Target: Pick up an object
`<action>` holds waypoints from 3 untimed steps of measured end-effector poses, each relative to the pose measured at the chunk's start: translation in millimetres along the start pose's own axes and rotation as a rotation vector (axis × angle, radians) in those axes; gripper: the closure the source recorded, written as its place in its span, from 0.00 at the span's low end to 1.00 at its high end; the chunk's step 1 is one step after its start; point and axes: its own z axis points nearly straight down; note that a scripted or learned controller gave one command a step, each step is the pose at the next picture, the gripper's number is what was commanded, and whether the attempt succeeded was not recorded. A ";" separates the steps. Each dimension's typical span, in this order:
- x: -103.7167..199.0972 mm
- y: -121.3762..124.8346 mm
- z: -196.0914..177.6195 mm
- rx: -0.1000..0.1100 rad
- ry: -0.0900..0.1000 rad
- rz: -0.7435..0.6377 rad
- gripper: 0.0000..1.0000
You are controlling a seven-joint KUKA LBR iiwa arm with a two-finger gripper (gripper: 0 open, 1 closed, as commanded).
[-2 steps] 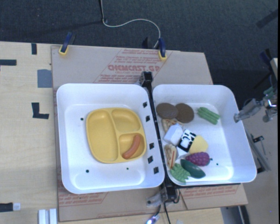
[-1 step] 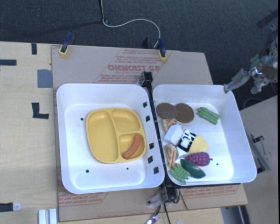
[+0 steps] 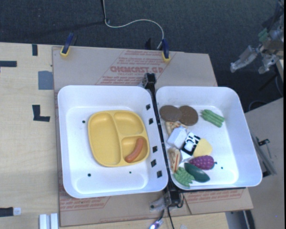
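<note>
Up at the top right corner the gripper (image 3: 257,61) hangs over the dark floor, outside both bins. It is small and blurred, so I cannot tell how it is set, and nothing can be seen in its hold.

Below and to its left lies the right bin (image 3: 229,95), where the loose things are heaped toward the wall shared with the left bin. Nearest the gripper is a green bean pod (image 3: 212,118), lying alone on bare white floor, clear of the rest. Just beside it to the left sit two brown round patties (image 3: 179,114), touching each other. Lower down come a white block (image 3: 177,138), a black-and-white piece (image 3: 190,143), a yellow wedge (image 3: 203,148), a purple grape bunch (image 3: 202,162) and a dark green vegetable (image 3: 196,172), all crowded together.

I judge these to be light, hard plastic toys: stiff, fairly smooth, not fragile. The pod looks the easiest pick; it is narrow and should be taken across its short width at the middle. The patties are flat and low, so they may slip.

Further left, the left bin (image 3: 66,128) bears a yellow tray (image 3: 105,137) with a sausage (image 3: 136,151) in its small lower compartment.

The whole reach down into the bin remains to be made.
</note>
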 end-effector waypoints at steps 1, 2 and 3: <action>1.4 -82.4 200.7 0.025 0.009 0.006 0.00; 29.3 -27.0 270.8 0.002 -0.001 -0.001 0.00; 82.7 12.4 265.3 -0.003 -0.003 0.000 0.00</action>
